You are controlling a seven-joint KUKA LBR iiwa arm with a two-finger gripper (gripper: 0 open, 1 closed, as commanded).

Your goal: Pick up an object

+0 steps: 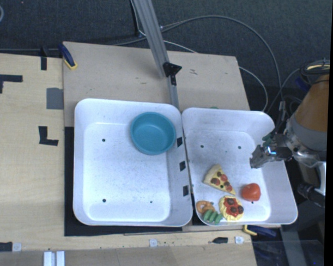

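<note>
The right bin (237, 127) holds the small things that can be picked. A red tomato (251, 191) lies near the right edge of this bin, toward its front right corner. A pizza slice (218, 178) lies just left of the tomato, about in the middle of the front half. At the front edge, a round yellow piece with red spots (231, 208) lies close below the tomato, and beside it, in the front left corner, there are a pretzel (204, 205) and a small green piece (211, 216), which seem to touch each other.

The gripper (258, 158) is at the right edge of the right bin, above and slightly right of the tomato, apart from it. Nothing is seen between the fingers. Whether they are wide or narrow I cannot tell, because they look like 1 dark blurred mass.

The left bin (99, 171) stands against the right bin, side by side. A blue bowl (153, 132) sits upright in it, near its back right corner. The 2 bins rest on the wooden bench (24, 152).
</note>
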